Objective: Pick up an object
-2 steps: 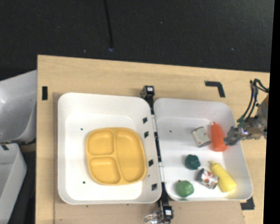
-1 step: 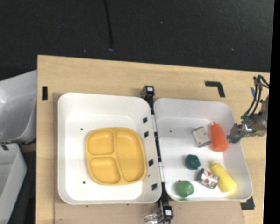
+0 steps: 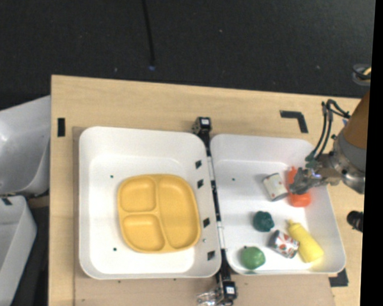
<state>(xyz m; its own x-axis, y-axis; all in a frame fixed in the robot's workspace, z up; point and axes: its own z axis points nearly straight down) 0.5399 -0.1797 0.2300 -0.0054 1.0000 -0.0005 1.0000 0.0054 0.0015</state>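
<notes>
You have even, bright overhead light on the bench (image 3: 181, 107). Both bins (image 3: 90, 195) read near blown-out white, detail lost on their walls. Shadows are soft and short. The floor beyond the bench is nearly black. Focus is slightly soft throughout; small items below the gripper (image 3: 300, 182) blur at their edges.

A pale wooden bench (image 3: 149, 105) is seen from above, set against a dark, almost black floor (image 3: 185, 34) that is spread beyond the bench's far edge. A thin dark cable (image 3: 148, 32) is laid across that floor. Beside the bench's left edge, white moulded furniture (image 3: 16, 146) is placed. The scene is evenly lit, without strong shadows.
</notes>
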